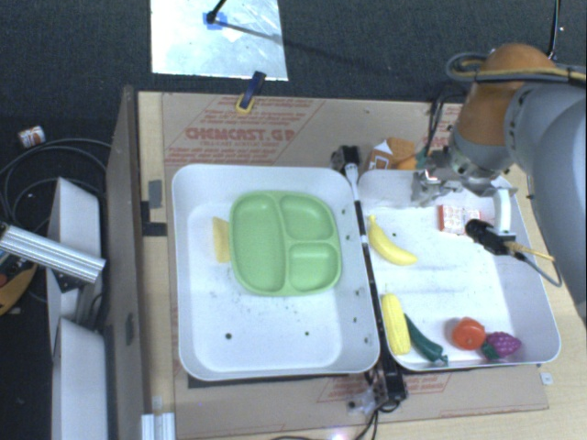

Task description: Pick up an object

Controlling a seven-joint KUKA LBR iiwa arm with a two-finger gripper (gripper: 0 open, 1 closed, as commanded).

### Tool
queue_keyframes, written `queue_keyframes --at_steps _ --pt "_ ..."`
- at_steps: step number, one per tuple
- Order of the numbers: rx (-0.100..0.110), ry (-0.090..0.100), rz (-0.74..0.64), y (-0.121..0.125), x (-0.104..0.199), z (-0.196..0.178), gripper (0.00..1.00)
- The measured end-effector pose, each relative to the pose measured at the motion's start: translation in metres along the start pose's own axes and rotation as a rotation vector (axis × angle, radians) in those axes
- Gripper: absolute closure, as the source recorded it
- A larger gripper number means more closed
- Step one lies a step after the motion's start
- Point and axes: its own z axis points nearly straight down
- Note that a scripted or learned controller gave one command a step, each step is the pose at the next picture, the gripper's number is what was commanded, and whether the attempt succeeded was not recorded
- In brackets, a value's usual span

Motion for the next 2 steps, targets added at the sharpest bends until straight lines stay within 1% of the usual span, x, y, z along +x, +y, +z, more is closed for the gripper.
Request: queue_keyframes --at_steps 2 --pt "-0.007 -0.001 -0.004 0.002 0.0 -0.022 1.0"
